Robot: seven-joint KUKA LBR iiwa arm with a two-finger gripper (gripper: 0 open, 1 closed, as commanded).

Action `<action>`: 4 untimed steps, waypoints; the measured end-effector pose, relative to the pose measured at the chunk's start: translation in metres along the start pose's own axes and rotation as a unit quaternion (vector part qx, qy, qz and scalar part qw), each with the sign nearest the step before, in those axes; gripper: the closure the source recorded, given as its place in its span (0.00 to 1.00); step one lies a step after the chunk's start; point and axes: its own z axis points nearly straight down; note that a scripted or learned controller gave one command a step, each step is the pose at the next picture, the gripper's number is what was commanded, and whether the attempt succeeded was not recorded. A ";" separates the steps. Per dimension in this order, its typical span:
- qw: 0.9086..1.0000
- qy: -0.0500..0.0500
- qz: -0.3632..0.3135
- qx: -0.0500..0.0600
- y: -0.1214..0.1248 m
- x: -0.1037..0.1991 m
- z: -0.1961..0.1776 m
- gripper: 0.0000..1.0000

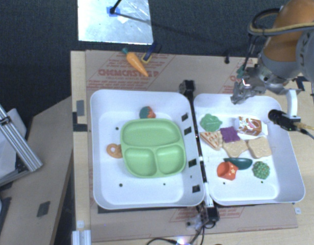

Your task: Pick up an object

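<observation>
The right bin (pixel 287 188) holds several toy foods: a green lettuce leaf (pixel 211 122), a purple square (pixel 229 134), a wrapped snack (pixel 249 126), a waffle wedge (pixel 212 140), two toast pieces (pixel 235 148) (pixel 259 147), a red pepper (pixel 228 171), a dark green piece (pixel 241 162) and a broccoli (pixel 261 169). My gripper (pixel 242 92) hangs over the far edge of the right bin, above and behind the snack, with nothing seen in it.
The left bin (pixel 103 188) bears a green divided plate (pixel 151 148), a pretzel (pixel 114 150) and a small orange-and-green toy (pixel 147 113). A carrot (pixel 136 64) lies on the board behind the bins, below a shiny sheet (pixel 115 14). A black divider (pixel 194 137) separates the bins.
</observation>
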 end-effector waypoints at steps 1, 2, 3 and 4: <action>1.000 0.001 -0.002 0.002 -0.025 0.048 -0.010 1.00; 1.000 0.001 -0.001 0.003 -0.046 0.090 0.008 1.00; 1.000 0.001 -0.001 0.001 -0.056 0.114 -0.008 1.00; 1.000 0.000 0.002 0.003 -0.053 0.108 0.012 1.00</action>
